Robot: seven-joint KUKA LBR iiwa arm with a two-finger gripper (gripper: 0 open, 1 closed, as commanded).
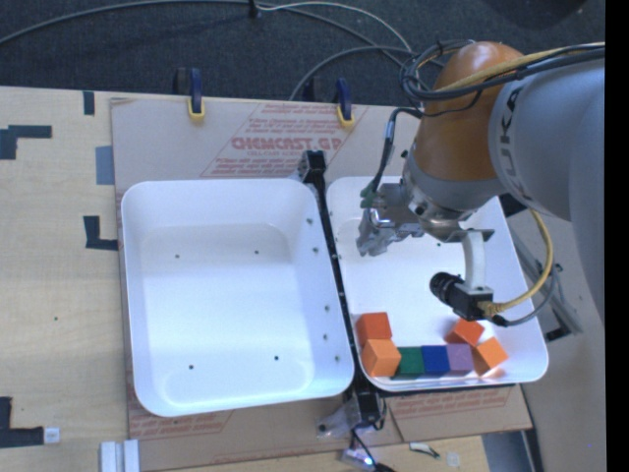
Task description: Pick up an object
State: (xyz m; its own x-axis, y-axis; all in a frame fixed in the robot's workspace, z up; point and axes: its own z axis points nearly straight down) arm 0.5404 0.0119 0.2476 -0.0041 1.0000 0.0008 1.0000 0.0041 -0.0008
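Observation:
Several small blocks lie along the near edge of the right bin [344, 205]: an orange block [373, 325], a second orange block [383, 358], a green block [410, 362], a blue block [434, 359], a purple block [459, 357] and two more orange ones [488, 354] at the near right corner. My gripper [378, 236] hangs over the far left part of the right bin, well away from the blocks, with nothing seen in it.
The left bin [133, 264] stands beside the right one, their rims meeting along a black divider [329, 254]. A black camera unit [452, 291] and cables hang off the wrist above the blocks. Two clamps [196, 91] hold the cardboard at the far edge.

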